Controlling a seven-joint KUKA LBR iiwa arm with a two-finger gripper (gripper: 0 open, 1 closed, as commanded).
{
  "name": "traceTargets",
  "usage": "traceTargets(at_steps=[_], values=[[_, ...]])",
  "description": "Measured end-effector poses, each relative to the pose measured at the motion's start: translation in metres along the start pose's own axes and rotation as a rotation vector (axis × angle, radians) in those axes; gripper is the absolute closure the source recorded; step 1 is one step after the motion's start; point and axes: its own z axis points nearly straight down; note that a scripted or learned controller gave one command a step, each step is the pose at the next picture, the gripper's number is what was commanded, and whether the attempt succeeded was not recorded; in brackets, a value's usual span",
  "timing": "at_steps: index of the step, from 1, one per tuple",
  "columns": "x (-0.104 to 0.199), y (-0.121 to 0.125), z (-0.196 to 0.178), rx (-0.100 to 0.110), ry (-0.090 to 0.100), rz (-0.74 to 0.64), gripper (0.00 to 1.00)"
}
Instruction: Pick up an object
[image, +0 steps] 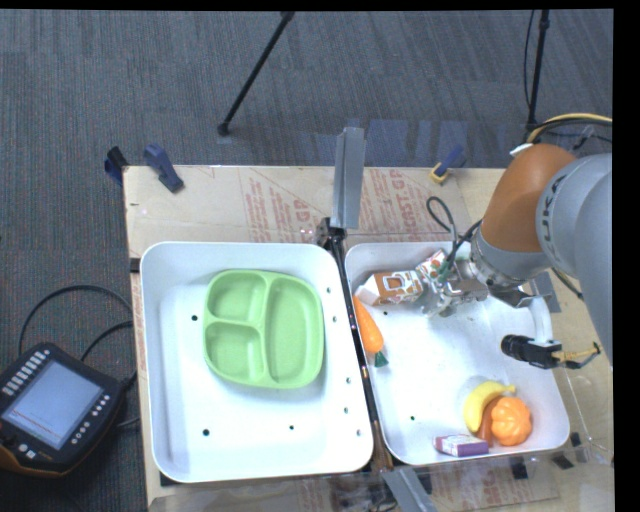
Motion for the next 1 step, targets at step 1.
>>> traceTargets(at_steps=[1], values=[[0.0012,0.0194,-0.0994,-0.015,-0.006,-0.204,1.00]])
